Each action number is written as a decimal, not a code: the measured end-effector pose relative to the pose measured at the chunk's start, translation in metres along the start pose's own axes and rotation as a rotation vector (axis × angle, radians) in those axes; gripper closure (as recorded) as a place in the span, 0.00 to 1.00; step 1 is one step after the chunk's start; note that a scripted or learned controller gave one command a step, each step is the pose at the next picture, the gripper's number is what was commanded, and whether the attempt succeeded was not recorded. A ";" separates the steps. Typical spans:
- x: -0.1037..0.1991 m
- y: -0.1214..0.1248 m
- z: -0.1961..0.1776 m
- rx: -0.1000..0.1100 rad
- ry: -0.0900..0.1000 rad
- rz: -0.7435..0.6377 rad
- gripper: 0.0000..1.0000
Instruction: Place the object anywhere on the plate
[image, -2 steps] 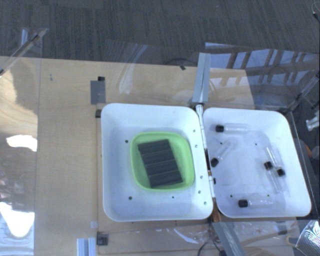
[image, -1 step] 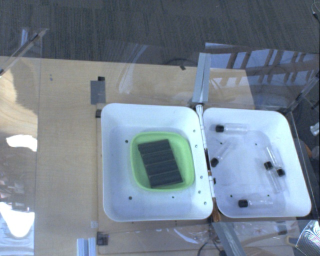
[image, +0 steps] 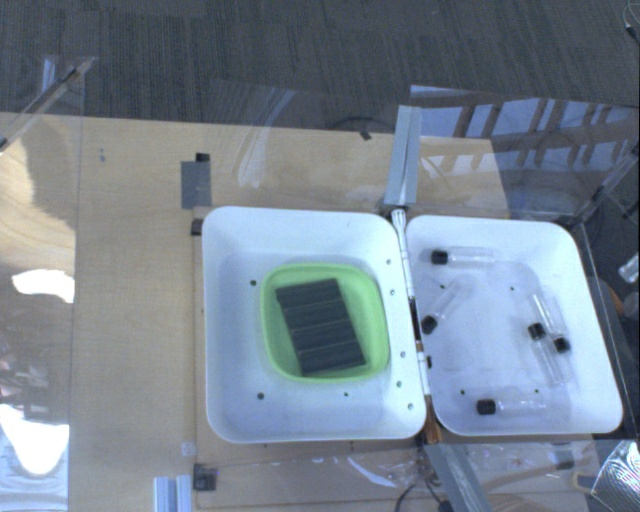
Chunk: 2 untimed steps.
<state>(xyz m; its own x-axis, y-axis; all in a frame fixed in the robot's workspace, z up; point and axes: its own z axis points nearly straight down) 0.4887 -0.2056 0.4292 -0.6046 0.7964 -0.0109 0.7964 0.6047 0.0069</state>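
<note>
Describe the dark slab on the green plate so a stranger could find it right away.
Look in the left white bin, where a lime green square plate sits. The dark grey ribbed slab lies on it, slightly askew. It is flat and opaque, unlike the clear black-capped tubes in the right bin.

Two bins sit side by side on the bench (image: 120, 300), touching along their inner rims. The left bin (image: 230, 400) holds a plate (image: 275, 300) at its centre, with a ridged block (image: 320, 327) on it. The right bin (image: 590, 390) holds capped tubes at 11 (image: 462, 257), 9 (image: 438, 308), 3 (image: 548, 322) and 6 o'clock (image: 510, 405).
</note>
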 end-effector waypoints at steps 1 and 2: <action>0.000 0.000 -0.009 -0.001 -0.001 -0.286 0.00; 0.000 0.000 -0.008 -0.001 0.000 -0.616 0.00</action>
<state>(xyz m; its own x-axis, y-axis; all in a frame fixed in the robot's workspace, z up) 0.4888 -0.2057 0.4375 -0.9535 0.3011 -0.0131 0.3011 0.9536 -0.0001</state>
